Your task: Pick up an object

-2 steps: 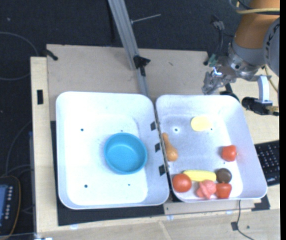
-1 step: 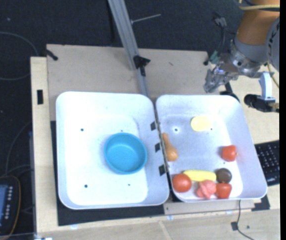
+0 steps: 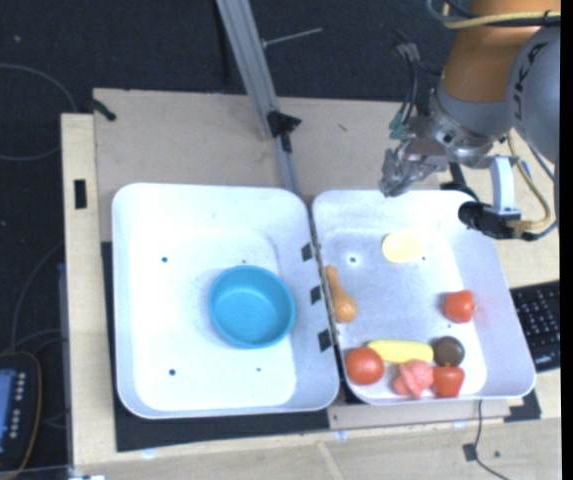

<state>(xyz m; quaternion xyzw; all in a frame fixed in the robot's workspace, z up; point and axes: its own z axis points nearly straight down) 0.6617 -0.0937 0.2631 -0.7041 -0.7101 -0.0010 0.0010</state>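
Hanging above the far edge of the right bin point(image 3: 486, 298), the gripper point(image 3: 398, 180) has nothing in it, and I cannot tell how wide it is; the picking looks not started; the nearest toy, a yellow disc point(image 3: 403, 247), lies inside that bin near the far edge.
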